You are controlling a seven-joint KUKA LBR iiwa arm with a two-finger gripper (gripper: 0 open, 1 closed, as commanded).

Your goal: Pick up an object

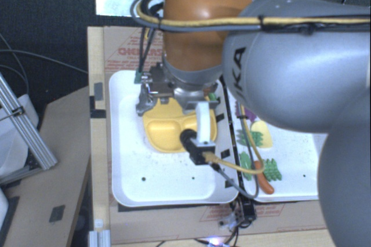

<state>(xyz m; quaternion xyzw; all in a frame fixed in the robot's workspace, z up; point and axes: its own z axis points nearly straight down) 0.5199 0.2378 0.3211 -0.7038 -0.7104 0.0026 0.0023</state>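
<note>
Grey arm [301, 60] reaches in from the right; orange-banded wrist [200, 20] points downward.

Arm [290, 48] covers most of the right bin [301, 182] and the far part of the left bin [124, 141]; its bulk runs off the right and near edges. Gripper [152, 102] mostly hidden under the wrist, finger state unreadable. Yellow object [165, 131] partly covered on its far and right sides. Carrot toy [264, 177] half behind cables.
</note>
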